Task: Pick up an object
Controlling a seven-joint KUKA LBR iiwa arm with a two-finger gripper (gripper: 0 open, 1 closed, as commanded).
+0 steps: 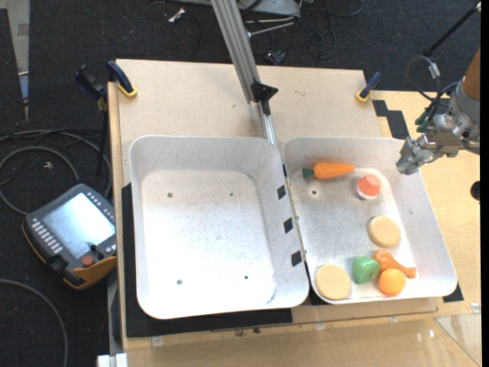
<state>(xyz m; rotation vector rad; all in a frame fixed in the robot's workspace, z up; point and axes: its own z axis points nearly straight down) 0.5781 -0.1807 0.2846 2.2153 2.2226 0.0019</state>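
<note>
Nothing has been picked up yet, as far as I can judge: every object lies on the floor of the right bin [428, 228]. The toy carrot [332, 170] sits at about twelve o'clock in that bin, lying crosswise, and just past it toward two o'clock is a small pink-and-white round piece [369, 186]. Down the right side, around four o'clock, rests a tan disc [384, 232], and a second tan disc [334, 281] lies at six o'clock by the front wall. Between them, near five o'clock, a green piece [364, 268] touches an orange cluster [393, 275]. The hand [407, 164] hovers over the bin's rim at about two o'clock, nearest the pink piece, carrying nothing; whether it is spread or pressed together I cannot tell at this angle. So the reach, the closing and the lift all appear to remain. The left bin [153, 205] sits alongside on the desk [191, 98], and a teach pendant [72, 235] lies on the floor off at nine o'clock.
</note>
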